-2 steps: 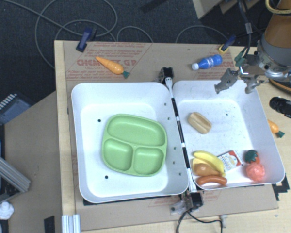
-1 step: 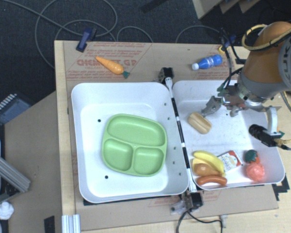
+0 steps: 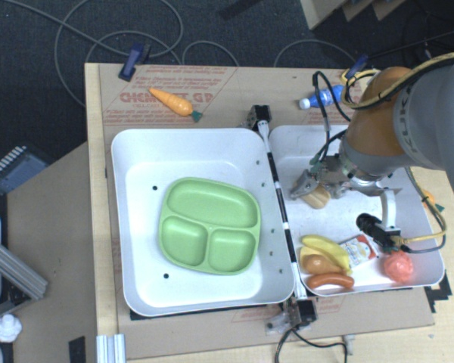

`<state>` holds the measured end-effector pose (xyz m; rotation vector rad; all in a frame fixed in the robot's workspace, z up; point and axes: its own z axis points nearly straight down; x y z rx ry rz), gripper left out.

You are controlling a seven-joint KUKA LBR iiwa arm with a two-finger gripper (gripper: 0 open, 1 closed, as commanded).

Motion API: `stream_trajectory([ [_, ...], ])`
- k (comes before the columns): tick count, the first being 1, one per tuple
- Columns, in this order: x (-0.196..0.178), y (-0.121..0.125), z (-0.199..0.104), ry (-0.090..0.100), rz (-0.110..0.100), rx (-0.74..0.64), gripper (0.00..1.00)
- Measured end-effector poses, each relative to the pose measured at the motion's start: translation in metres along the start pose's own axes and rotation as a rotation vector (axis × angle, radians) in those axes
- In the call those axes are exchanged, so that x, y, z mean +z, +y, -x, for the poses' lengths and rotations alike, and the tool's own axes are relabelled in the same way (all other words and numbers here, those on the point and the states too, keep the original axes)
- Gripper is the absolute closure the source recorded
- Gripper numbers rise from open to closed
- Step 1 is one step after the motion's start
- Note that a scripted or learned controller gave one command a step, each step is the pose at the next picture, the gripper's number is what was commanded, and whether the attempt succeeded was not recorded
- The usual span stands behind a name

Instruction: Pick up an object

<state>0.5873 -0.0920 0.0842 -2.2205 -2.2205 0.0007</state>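
Red print on cardboard sheet (image 3: pixel 183 89) unreadable | gripper (image 3: pixel 315 189) over tan object (image 3: pixel 315 197), grip state unclear

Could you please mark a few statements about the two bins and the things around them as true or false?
1. A green divided plate lies in the left bin. True.
2. The carrot lies in the right bin. False: it lies on the cardboard behind the left bin.
3. The gripper is over the right bin. True.
4. The banana lies on the green plate. False: it lies in the right bin, beside the pink ball.
5. The left bin holds several toys. False: it holds just the plate.
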Motion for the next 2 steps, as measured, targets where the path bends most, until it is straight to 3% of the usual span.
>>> stream_trajectory([
  [1,-0.01,0.0,0.0,-0.001,0.002,0.002,1.0],
  [2,-0.101,-0.001,-0.048,0.0,0.004,-0.001,1.0],
])
